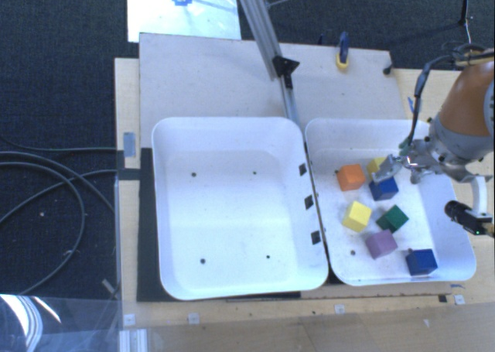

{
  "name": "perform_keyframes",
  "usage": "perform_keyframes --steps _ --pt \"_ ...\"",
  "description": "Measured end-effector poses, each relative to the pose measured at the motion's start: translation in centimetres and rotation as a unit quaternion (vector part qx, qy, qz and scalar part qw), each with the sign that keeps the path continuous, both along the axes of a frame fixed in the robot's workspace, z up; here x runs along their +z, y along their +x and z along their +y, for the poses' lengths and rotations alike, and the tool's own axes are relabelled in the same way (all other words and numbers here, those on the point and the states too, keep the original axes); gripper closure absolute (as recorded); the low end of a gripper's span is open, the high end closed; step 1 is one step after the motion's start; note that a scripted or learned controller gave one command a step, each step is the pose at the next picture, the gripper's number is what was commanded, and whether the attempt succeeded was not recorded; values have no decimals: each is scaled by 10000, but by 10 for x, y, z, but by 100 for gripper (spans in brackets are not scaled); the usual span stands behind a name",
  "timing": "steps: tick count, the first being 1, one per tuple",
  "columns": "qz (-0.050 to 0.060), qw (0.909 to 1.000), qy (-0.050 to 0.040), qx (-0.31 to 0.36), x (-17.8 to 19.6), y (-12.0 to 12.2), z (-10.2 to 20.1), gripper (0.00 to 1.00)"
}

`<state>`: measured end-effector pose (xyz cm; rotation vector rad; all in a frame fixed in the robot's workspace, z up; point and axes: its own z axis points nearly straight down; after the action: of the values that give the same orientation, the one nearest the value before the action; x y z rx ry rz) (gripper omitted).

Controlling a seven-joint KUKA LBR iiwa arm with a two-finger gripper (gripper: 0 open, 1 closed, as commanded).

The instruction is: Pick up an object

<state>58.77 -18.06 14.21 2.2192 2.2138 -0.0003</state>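
Reaching in from the right, the grey arm with its orange band (468,99) hangs over the right bin (321,141), its gripper (390,166) low above the upper part of that bin. Whether it is spread or pressed together I cannot tell. Just beneath and touching it in the view lies a blue cube (384,187), with a small yellow block (376,164) just above. An orange cube (350,177) sits near to their left. Lower in the same bin rest a yellow cube (356,216), a green cube (393,218), a purple cube (380,244) and a second blue cube (421,261) near the lower right corner. The left bin (166,141) stands beside it on the surface (209,72).
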Motion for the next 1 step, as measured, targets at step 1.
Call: perform_keyframes --steps 1 --pt "-37 10000 1 18 -18 40 30 0"
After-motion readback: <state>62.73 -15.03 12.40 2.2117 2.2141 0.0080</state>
